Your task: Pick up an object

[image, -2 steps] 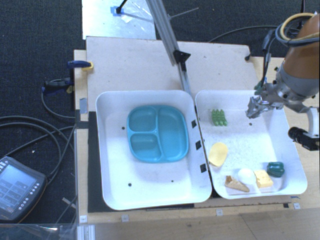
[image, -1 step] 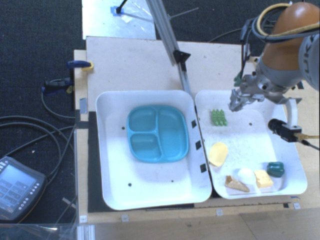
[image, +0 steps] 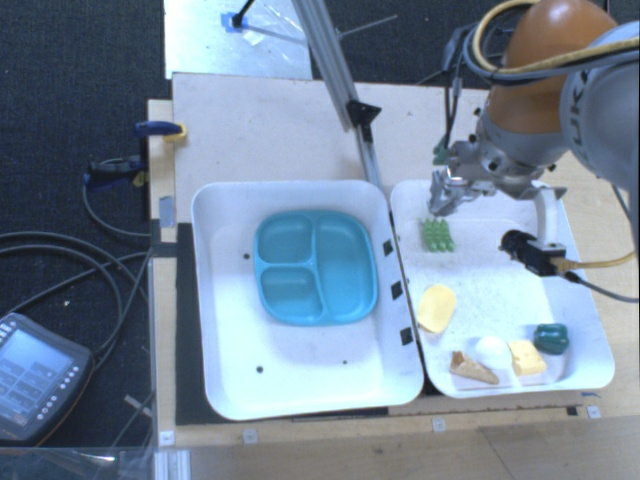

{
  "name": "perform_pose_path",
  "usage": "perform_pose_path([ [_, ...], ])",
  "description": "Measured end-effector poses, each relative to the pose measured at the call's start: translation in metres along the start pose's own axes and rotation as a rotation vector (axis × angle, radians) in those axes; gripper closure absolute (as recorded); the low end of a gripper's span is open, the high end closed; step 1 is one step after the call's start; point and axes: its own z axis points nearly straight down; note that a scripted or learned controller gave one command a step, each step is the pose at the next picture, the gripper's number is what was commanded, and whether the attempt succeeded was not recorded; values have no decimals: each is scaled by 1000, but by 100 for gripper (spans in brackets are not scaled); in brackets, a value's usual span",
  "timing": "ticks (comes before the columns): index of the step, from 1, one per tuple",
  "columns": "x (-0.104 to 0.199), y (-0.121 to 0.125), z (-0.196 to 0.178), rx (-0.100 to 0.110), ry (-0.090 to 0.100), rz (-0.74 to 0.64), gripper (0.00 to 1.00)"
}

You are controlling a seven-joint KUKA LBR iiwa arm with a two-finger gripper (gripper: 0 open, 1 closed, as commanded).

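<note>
Green ridged piece: flat in right bin, apart from other items, so reachable; my claw directly above, nothing visibly held; opening indiscernible.

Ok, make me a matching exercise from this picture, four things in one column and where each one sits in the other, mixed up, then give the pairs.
Things:
1. blue divided plate
2. green ridged piece
3. dark green piece
4. yellow round slice

Places:
A. right bin, near corner at the right
B. middle of the left bin
C. right bin, by its left wall
D. right bin, far end, just under the gripper

Pairs: 1-B, 2-D, 3-A, 4-C
</note>
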Motion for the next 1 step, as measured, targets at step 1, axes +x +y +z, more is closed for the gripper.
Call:
perform_pose_path([
  [1, 51, 13, -4, 0, 1, -1, 100],
])
